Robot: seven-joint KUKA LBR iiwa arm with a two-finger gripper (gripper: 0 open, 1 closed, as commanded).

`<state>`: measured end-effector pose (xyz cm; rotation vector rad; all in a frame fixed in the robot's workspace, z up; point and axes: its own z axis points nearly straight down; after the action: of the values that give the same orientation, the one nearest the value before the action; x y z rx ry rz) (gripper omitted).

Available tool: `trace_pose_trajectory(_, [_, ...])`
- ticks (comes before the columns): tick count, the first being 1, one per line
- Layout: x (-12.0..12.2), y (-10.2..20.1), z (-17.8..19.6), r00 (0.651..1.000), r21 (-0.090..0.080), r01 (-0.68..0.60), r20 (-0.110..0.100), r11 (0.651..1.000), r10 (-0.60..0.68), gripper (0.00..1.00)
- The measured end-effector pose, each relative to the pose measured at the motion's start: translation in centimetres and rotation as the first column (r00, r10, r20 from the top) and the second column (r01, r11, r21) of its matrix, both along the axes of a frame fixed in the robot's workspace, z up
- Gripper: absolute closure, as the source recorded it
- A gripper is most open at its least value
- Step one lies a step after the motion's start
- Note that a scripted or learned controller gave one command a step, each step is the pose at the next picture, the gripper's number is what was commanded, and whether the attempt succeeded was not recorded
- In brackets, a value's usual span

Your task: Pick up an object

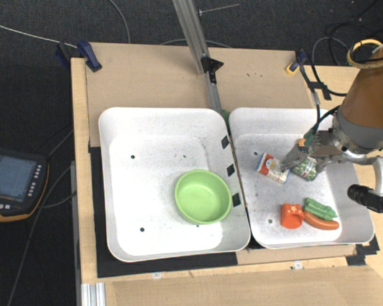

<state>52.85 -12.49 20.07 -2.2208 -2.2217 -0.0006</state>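
Observation:
My gripper (298, 164) hangs low in the middle of the right bin (268, 121), coming in from the right under the orange-banded wrist. A small red and white carton (270, 167) lies just left of it, close to or touching its tip. A crumpled green and silver item (309, 169) sits directly beneath the gripper's right side, partly hidden by it. Near the bin's front lie an orange cup (292, 215), a green vegetable toy (319, 208) and an orange carrot-like toy (322, 222).
The left bin (127, 139) holds a light green bowl (203, 197) toward its front right. A metal pole (195, 30) slants across the back of the bench. Cables run along the right edge beside the arm.

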Motion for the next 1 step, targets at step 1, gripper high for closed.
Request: trace_pose_trajectory(1, [0.18,0.92,-4.77,1.000,0.000,0.000,-0.004,1.000,0.000,0.00])
